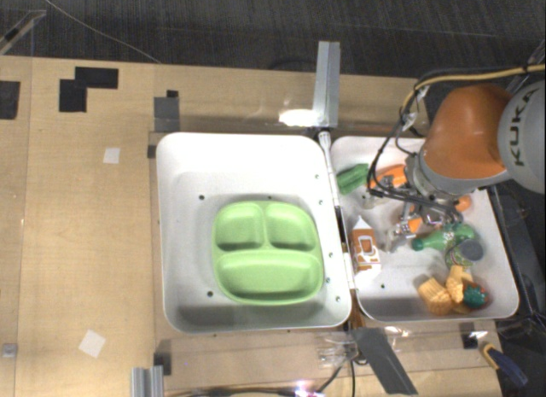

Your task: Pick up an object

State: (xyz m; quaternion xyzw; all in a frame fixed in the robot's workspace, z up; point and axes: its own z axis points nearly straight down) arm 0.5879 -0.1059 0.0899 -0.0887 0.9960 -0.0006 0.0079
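Camera view reads "KUKA" in dark letters on the grey arm (522,143) at the right edge, beside its glossy orange band (465,135). Its gripper (415,220) hangs low over the right bin (367,297) among small toys: a green piece (352,178), an orange-and-white printed card (365,250) (its print too small to read), yellow blocks (435,293). Whether it grips anything, I cannot tell. A smooth green three-compartment plate (268,252) lies in the left bin (183,216).

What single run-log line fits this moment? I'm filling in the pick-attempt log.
end effector: low in right bin, among small toys | grasp: cannot tell | left bin: green divided plate
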